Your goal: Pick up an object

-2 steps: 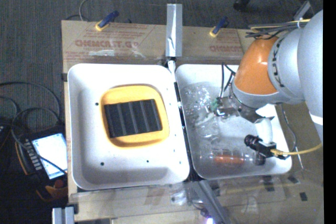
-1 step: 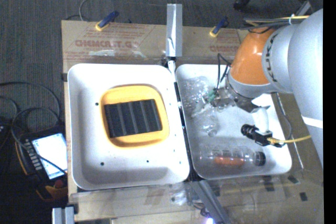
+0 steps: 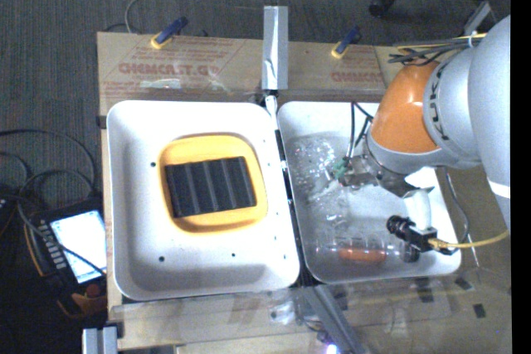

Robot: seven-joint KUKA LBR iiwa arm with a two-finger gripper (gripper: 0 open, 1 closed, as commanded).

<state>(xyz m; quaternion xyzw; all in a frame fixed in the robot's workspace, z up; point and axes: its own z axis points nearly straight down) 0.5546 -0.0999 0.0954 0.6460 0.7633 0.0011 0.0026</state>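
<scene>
We see our arm reaching in from three o'clock, hanging over the right bin. At nine o'clock, the left bin holds a yellow tray with a dark ribbed insert. The gripper hovers above crinkled clear plastic; whether it holds anything, we cannot tell. A clear bottle with orange contents lies at five o'clock, probably a candidate target.

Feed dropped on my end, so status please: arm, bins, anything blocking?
Arm low over right bin. Clear plastic packaging and orange item lying there, not gripped. Left bin holds yellow tray.
</scene>
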